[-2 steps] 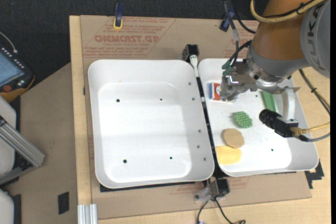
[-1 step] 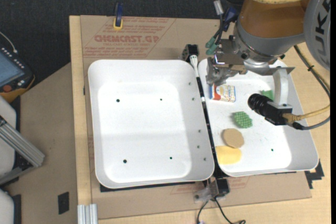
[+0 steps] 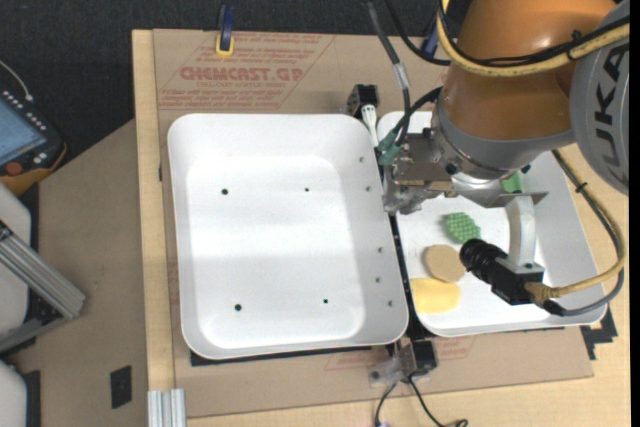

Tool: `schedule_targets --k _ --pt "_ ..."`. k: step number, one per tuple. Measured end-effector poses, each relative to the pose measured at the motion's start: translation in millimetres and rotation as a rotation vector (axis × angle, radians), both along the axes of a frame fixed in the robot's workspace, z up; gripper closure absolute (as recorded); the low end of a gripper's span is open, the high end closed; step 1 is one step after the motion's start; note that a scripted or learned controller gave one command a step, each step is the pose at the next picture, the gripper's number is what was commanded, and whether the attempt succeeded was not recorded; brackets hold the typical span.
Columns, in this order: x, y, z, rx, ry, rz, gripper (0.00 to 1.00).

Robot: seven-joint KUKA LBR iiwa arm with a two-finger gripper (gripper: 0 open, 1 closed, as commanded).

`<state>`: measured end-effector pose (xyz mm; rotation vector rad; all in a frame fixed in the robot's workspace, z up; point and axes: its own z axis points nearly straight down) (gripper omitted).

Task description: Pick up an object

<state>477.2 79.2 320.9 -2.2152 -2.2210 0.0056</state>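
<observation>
**Three small, light pieces lie in the right bin, just beside the claw**

Nearest the camera, at the front of the right bin (image 3: 490,317), lies a yellow piece (image 3: 437,296). It is flat, pale and roughly rounded, and it touches or slightly overlaps the tan disc (image 3: 443,262) just behind it. Both look thin and light, probably foam or soft plastic. Lying flat, they give little height to grip, so a pinch across the edges from straight above seems the likeliest hold. A hard squeeze might bend them or make them slip out.

Behind these sits a green piece (image 3: 461,226), small with a bumpy, dotted surface. It stands apart from the other two, and its texture should give better friction, which makes it perhaps the easiest of the three to take. All three lie near the bin's left wall.

Farther back, the claw (image 3: 408,187) hangs over that wall near the bin's far left part, beside the pieces and on none of them. The wrist hides it from above, so it cannot be told whether it is apart or together. Nothing can be seen held in it.
</observation>
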Motion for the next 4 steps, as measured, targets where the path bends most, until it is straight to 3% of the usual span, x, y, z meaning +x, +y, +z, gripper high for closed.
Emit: schedule_targets --k 1,2,3,4 --pt "1 46 -24 0.0 0.0 0.002 1.0" --pt "3 62 73 0.004 -0.018 0.001 1.0" --pt "46 92 142 0.002 -0.017 0.001 1.0" --pt "48 131 -22 -0.006 0.012 0.001 1.0"
